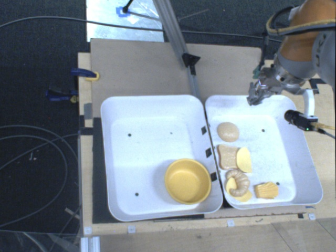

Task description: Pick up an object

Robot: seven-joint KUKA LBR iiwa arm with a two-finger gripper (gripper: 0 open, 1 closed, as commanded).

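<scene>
Food pieces (239, 167) cluster in the right bin (294, 156); hand (255, 97) hovers above, grip state unclear.

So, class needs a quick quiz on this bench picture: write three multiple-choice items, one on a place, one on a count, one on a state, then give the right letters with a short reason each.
1. Where does the yellow bowl sit?
A. Near corner of the left bin
B. Far corner of the right bin
C. On the bare bench

2. How many food pieces lie in the right bin?
A. Two
B. Five
C. Nine

3. What is the hand doing?
A. Lifting the bowl
B. Hanging over the right bin's far edge, apart from the food
C. Pressing on the round bun

Answers: 1 A, the bowl rests near the left bin's front right corner. 2 B, five pieces cluster there. 3 B, bare bin floor separates it from the bun.
</scene>
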